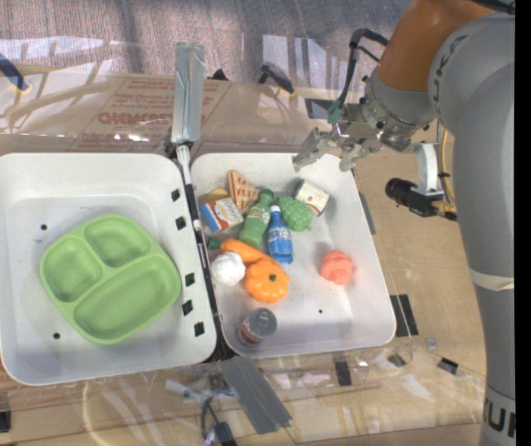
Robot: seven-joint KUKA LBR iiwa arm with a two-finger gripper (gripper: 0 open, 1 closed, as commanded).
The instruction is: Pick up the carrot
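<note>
1. Camera view: carrot (241,249) lies in the right bin (363,277), wedged among a pumpkin (266,283), a white ball (227,268) and a blue bottle (280,235).
2. Gripper (326,153) hovers over the far rim with fingers apart, empty, probably ready for descending.

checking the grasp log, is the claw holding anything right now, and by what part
Nothing is held. The claw hangs open above the right bin's far edge, and the carrot lies among the other toys.

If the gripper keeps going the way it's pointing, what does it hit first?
Probably the small box near the right bin's back rim, not the carrot. The gripper points down-left; its height is unclear.
</note>
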